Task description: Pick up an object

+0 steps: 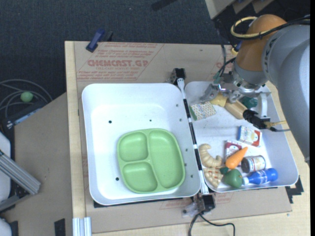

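Fingers on the gripper are hard for us to see, so we cannot tell if they are apart or together, and we see nothing held between them. We see the gripper low over the far end of the right bin, just beside a small checked packet and a tan block. The arm comes in from the right. Closer to us in that bin lie a white and red box, a carrot, a tin can, a blue bottle, a green pepper and a pale pastry. In the left bin sits a green tray with three parts.
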